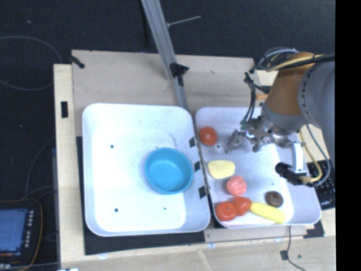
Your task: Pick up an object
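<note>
While the gripper [243, 140] seems spread and empty, the red ball [208, 135] lies just left.

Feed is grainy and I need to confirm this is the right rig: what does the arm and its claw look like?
A bulky grey arm with a broad orange band above the wrist. Thin cables loop over the top. The claw is small, grey metal, with two fingers. A black fitting hangs beside it.

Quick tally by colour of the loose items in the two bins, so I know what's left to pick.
Blue: 1, the bowl in the left bin.
Red or orange-red: 3.
Yellow: 2.
Pink: 1.
Dark brown: 1.
Total: 8, seven of them in the right bin.
</note>
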`<state>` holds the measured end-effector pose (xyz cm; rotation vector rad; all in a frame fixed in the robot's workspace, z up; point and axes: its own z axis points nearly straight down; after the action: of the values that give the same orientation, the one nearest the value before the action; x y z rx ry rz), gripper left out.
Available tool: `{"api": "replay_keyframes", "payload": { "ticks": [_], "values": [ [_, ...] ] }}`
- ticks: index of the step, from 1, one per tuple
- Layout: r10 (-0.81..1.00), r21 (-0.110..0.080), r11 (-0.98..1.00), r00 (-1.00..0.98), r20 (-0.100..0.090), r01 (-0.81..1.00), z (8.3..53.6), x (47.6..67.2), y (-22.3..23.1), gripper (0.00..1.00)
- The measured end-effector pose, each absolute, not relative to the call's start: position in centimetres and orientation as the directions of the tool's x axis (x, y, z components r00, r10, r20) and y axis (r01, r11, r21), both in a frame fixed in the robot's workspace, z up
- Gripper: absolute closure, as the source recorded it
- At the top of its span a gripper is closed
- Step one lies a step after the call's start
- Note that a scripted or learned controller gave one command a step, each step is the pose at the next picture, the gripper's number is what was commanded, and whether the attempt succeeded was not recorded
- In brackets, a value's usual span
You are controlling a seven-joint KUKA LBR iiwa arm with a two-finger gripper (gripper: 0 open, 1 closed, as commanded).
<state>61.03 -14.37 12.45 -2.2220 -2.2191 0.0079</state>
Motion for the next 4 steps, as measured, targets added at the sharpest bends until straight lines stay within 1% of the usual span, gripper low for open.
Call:
{"api": "replay_keyframes", "payload": {
  "ticks": [1,2,3,4],
  "values": [
    [1.0,-0.004,-0.007,0.007,-0.002,1.0,10.0,61.0,-14.6,0.0],
    [1.0,0.004,-0.011,0.011,0.0,1.0,11.4,61.2,-14.6,1.0],
    [1.0,0.006,-0.015,0.015,0.001,1.0,16.1,60.9,-14.9,1.0],
    [1.0,0.006,-0.007,0.007,0.001,1.0,22.7,61.0,-15.2,1.0]
  ]
}}
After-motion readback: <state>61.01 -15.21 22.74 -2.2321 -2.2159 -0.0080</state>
